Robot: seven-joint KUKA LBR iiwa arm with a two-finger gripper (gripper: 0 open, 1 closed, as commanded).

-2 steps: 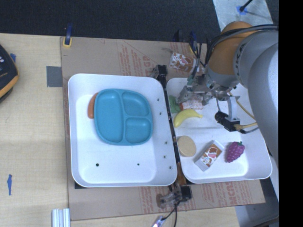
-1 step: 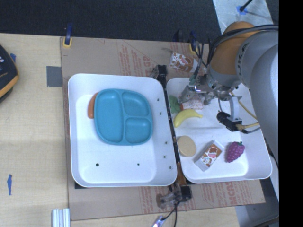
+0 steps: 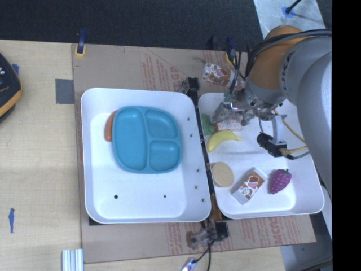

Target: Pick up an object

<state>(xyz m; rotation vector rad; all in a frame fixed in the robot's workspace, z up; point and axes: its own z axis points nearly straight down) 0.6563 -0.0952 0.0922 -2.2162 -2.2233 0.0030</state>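
A wooden bench (image 3: 39, 151) is seen from above, overlaid with cardboard that carries two shallow white bins side by side. All places are given from the right bin (image 3: 304, 199).

The grey arm (image 3: 307, 72), orange-banded above the wrist, is reached in over that bin's far edge, apparently so that a pick can be tried among the items there. To the bin's left sits the left bin (image 3: 101, 196), in which a blue divided plate (image 3: 148, 138) is laid flat, with an orange item half tucked under its far-left rim.

The pincer (image 3: 228, 117) is lowered at the right bin's far-left corner, just above a yellow banana (image 3: 221, 139). Whether it is apart or together cannot be told.

Toward the bin's near side, a small printed box (image 3: 249, 186), purple grapes (image 3: 279, 180) and a tan round biscuit (image 3: 222, 174) are spread apart, each left free for grasping.
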